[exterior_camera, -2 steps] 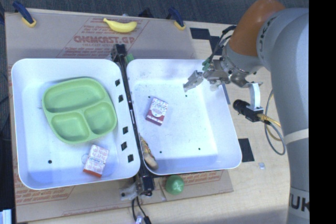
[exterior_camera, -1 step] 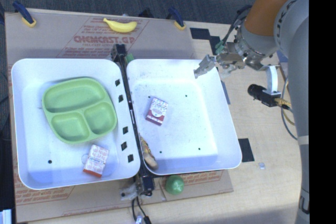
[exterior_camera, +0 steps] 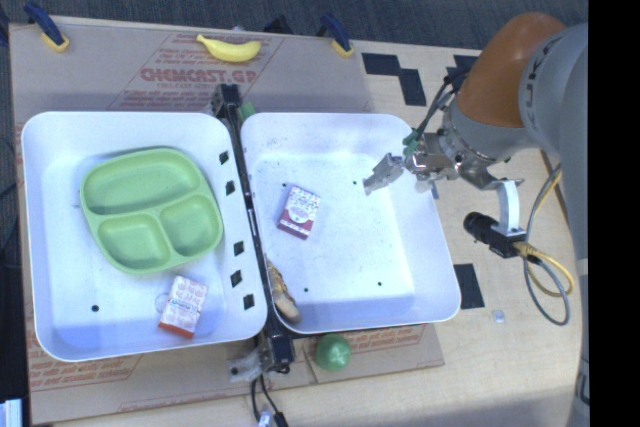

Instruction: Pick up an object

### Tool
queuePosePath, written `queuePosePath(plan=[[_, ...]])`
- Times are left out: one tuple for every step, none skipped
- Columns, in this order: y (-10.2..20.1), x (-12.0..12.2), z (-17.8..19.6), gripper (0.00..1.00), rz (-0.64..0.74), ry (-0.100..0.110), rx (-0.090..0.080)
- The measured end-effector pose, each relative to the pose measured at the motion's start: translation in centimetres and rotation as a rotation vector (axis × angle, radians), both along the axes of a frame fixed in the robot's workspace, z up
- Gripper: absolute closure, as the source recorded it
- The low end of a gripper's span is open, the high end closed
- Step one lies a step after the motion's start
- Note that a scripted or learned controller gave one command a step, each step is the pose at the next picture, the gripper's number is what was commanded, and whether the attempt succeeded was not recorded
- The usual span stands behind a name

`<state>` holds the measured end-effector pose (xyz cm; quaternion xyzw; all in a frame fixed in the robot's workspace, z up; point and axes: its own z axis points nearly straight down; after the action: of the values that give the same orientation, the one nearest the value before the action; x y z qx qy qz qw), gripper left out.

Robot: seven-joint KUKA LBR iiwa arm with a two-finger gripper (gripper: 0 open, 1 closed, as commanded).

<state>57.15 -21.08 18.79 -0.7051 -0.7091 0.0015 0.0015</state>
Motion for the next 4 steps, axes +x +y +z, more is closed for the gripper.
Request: queuePosePath(plan=[[0.0, 5.9, 7.0, 0.00, 0.000, -0.005, 0.000], [0.1, 8.5, -9.6, 0.00, 0.002, -0.002, 0.001], [0.1, 8.6, -8.5, 1.00, 0.006, -0.002, 0.001], [0.2, 8.6, -8.5, 0.00, 0.007, -0.001, 0.001]])
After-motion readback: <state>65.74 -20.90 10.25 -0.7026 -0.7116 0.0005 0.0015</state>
